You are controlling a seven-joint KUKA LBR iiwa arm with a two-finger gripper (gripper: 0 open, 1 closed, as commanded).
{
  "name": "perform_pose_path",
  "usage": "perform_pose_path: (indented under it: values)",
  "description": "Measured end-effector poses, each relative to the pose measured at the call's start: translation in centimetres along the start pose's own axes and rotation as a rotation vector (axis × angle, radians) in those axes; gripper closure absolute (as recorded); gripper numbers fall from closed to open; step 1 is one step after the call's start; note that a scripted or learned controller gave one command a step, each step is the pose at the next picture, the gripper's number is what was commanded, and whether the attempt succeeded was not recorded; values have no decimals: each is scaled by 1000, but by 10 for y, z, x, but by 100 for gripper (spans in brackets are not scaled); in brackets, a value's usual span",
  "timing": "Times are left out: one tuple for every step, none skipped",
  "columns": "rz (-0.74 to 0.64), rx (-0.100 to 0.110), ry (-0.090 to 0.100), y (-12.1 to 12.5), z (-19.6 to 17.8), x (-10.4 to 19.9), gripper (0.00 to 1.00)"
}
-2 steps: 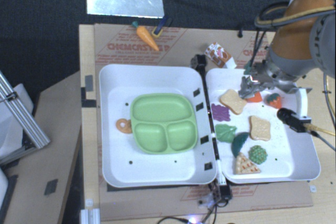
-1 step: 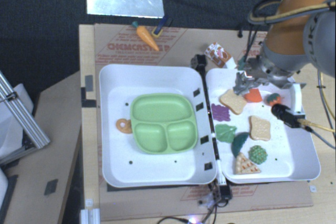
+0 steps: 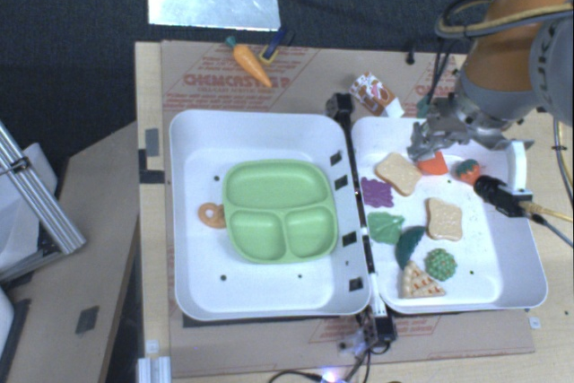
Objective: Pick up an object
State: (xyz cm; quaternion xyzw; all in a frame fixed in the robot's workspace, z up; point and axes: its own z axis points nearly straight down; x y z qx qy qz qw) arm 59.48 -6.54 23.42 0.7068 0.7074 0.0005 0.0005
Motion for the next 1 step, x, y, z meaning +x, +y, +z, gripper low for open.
perform_pose_path:
  values:
    - [0,1,-1,6,17,-2,100]
